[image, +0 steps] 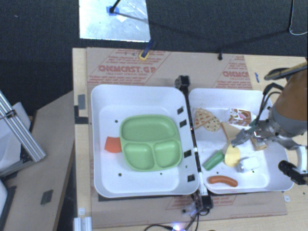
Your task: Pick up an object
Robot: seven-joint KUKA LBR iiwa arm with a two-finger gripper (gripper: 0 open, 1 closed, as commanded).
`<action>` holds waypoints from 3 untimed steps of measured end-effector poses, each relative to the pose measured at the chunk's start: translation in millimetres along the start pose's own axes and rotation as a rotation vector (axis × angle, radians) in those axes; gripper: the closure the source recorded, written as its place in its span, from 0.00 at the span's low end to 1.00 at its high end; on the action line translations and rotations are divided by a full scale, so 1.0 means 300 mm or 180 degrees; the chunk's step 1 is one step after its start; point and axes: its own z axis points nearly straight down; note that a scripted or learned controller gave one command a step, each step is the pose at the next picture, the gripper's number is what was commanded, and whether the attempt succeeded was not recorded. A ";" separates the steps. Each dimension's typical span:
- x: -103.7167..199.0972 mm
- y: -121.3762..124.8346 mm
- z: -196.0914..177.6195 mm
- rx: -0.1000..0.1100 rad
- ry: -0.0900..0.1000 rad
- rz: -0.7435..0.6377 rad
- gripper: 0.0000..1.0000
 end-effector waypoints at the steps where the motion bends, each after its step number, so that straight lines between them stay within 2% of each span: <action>1: -0.013 -0.016 0.147 -0.0001 0.0000 0.0003 0.00; 2: -0.014 -0.011 0.222 -0.0018 -0.0005 0.0003 0.00; 3: -0.014 -0.011 0.188 -0.0020 -0.0006 0.0002 1.00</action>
